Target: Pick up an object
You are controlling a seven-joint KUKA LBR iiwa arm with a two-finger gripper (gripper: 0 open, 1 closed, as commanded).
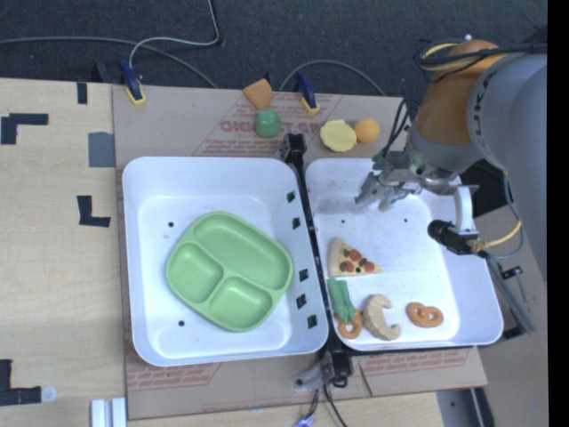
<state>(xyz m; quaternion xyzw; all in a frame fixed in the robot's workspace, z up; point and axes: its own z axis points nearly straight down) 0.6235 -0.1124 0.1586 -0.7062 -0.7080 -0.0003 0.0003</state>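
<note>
My pincer hangs over the upper part of the right bin, fingers parted a little with nothing between them, tips pointing down toward the white floor. My grey arm comes in from the right, the orange band just above the wrist.

Taking the right bin as the mark: the pizza slice lies inside it near the left wall, below my pincer and apart from it. Along the bin's lower edge sit a green piece against the left wall, a small pretzel at its lower end, a tan croissant-shaped piece just to the right of that, and another pretzel further right, on its own.

To the left of the right bin, sharing the middle divider, is the left bin, which holds a green compartment tray lying flat and turned at a slant.

Above the right bin, on the cardboard-covered surface, rest a yellow round piece and an orange ball touching side by side. Further left of those are a green cylinder and an orange wedge just above it.
</note>
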